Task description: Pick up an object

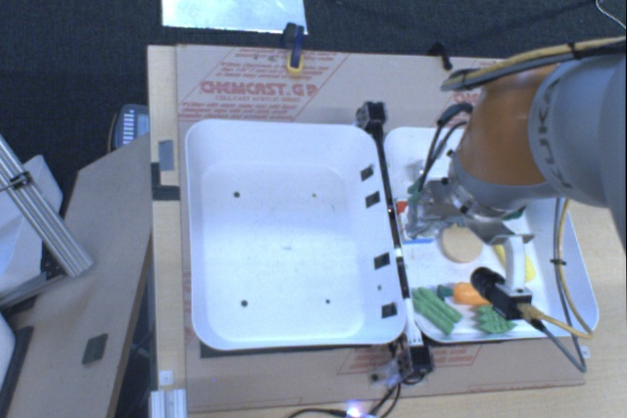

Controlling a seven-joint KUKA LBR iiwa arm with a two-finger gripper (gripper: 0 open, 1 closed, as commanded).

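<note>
Right bin (406, 148), near edge: green ridged piece (436, 309), orange piece (467, 292) just beside it. Behind them a tan disc (458, 244). End effector (423, 210) low over that bin, just left of the disc; spread or pressed together, can't tell. Arm (514, 132) reaches in from the right, wrist bent down, orange band up. Left bin (284, 230) alongside. Far counter sheet reads "CHEMCAST GP" (260, 88).

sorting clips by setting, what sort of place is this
Probably a robotics lab or test cell for bin picking: an industrial arm reaches over a bench bearing a left bin and a right bin, the right one holding small mixed items such as a green piece.
</note>
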